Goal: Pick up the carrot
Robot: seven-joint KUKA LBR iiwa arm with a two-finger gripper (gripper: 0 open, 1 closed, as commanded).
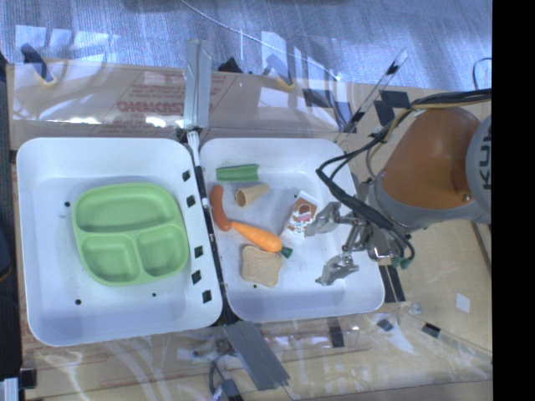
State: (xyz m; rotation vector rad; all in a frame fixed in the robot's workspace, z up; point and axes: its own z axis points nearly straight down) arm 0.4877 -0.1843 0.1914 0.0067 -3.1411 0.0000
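**Crowded carrot, empty gripper**

While the gripper (332, 244) hangs spread and empty in the right bin (368, 295), the carrot (257, 236) lies mid-bin, touching sausage (220, 208) and bread (261, 266); a descending finger could strike either neighbour and spoil the grasp.

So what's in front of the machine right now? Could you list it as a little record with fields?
left bin: holds a green divided tray
right bin: holds the food items
carrot: orange, lying tilted near the bin's middle, beside a bread slice
other items: sausage, green vegetable, cone, small carton
tool: open, over the right bin's right side, holding nothing
task state: carrot not yet picked up
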